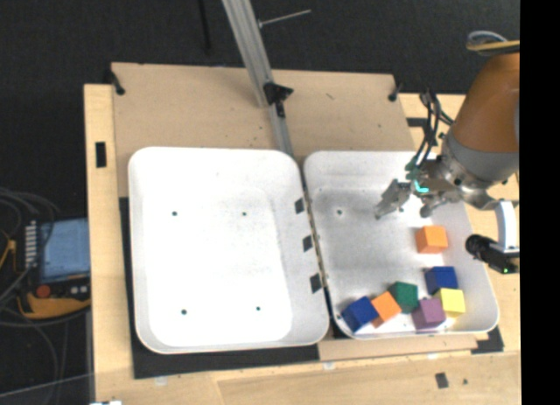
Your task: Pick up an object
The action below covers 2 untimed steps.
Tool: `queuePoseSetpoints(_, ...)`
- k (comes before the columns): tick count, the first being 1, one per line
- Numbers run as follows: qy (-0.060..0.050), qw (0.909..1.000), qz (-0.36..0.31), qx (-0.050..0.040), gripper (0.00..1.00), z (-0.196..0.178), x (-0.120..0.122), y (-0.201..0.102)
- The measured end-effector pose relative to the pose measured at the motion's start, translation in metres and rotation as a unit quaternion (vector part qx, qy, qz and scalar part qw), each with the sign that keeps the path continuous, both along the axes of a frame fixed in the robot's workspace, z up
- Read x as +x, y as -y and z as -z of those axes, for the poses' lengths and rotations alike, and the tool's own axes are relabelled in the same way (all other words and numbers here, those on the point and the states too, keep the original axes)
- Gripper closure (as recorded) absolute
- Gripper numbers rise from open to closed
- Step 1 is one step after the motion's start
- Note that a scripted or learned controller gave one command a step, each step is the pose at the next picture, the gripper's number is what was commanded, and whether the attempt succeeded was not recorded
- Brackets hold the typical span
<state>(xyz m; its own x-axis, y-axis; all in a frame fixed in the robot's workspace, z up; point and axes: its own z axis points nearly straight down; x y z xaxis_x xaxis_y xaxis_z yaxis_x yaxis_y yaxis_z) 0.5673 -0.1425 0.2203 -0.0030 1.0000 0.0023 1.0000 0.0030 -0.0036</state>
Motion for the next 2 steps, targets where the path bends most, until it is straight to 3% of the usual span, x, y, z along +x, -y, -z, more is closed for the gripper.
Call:
queuePoseSetpoints(1, 0.003, 1.0000, 0.001, -0.0005, 0.00, -0.002, 0.001, 0.000)
queuePoseSetpoints(2, 0.000, 1.0000, 0.003, -0.0021, 0.00, 0.040, -0.003, 0.003)
